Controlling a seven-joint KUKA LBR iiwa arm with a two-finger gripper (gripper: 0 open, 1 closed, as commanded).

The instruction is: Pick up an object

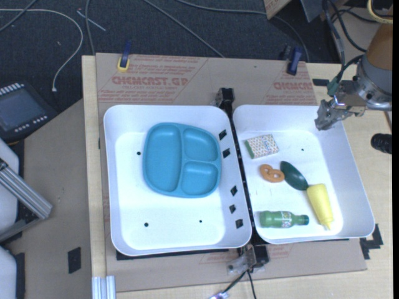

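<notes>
The grey arm reaches in from the right, and its two-finger gripper (325, 118) hangs over the upper right corner of the right-hand shallow white bin (349, 167), above bare floor and well apart from the objects in it. It is small and seen at a slant, so whether it is released or clenched cannot be told; nothing appears held in it.

In that bin lie five things. A small speckled green-and-white rectangular packet (262, 146) sits near the upper left. Below it is an orange pretzel-shaped piece (272, 174), just beside a dark green oval object (294, 175), possibly a toy vegetable. A yellow plastic squeeze bottle (320, 204) lies slanted toward the lower right, and a green plastic bottle (283, 218) lies on its side along the bottom edge.

The left-hand white bin (124, 217) holds a light blue plastic divided plate (181, 159) with three compartments.
</notes>
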